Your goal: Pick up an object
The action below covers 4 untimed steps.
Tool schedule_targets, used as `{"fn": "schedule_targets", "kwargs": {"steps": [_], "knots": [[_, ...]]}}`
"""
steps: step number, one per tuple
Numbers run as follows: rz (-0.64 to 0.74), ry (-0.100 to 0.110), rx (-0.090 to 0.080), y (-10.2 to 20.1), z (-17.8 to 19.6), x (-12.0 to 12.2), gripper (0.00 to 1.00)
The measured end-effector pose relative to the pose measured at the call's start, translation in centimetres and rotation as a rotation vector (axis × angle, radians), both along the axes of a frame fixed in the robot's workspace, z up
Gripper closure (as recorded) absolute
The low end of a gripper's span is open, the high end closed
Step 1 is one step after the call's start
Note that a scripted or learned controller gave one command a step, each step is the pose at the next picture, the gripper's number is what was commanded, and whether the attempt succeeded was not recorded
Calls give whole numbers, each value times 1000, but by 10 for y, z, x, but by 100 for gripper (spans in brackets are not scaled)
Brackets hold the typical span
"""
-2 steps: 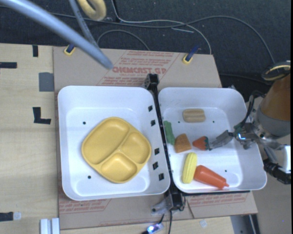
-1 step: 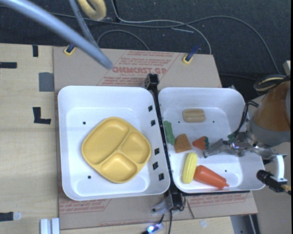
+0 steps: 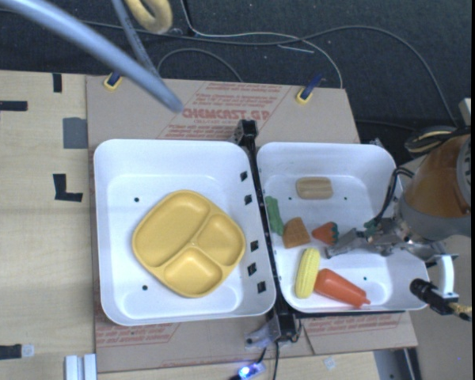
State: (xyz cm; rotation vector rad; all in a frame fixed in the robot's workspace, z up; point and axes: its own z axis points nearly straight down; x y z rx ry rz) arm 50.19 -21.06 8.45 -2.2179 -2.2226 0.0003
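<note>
Camera view, from above at a slant. Two shallow white bins side by side on a cardboard sheet (image 3: 222,109). Left bin (image 3: 115,212): holds a yellow divided plate (image 3: 188,242), lying flat near the middle, three compartments, nothing in them. Right bin (image 3: 364,161): holds five toy foods. Tan bread piece (image 3: 313,188) near the far wall, well apart from the rest. Green piece (image 3: 274,215) against the left wall, just beside an orange-brown wedge (image 3: 295,233). Small red piece with green top (image 3: 324,233) near the middle. Yellow corn cob (image 3: 306,271) upright-lengthwise near the front, touching or nearly touching an orange carrot (image 3: 340,288) lying along the front wall.

Arm entering from the right, orange band visible at the wrist. Gripper (image 3: 342,245) low inside the right bin, just beside the small red piece and above the carrot. Claw state: cannot tell; tips dark and blurred, nothing seen between them.

Judgement on handling: nearest candidate the small red piece, likely light hollow plastic, stiff, smooth, apt to skid or roll under a glancing pinch. Best taken across its widest part, squarely from above. Carrot tapered; grip at the thick end advised, clear of the bin wall.
</note>
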Motion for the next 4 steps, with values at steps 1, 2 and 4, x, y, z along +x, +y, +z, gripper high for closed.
{"fn": "schedule_targets", "kwargs": {"steps": [1, 2, 4], "knots": [[-1, -6, -6, -2, 12, 1, 100], [-1, -4, -2, 1, 74, 3, 100], [0, -5, -3, 8, 161, 4, 100]]}}
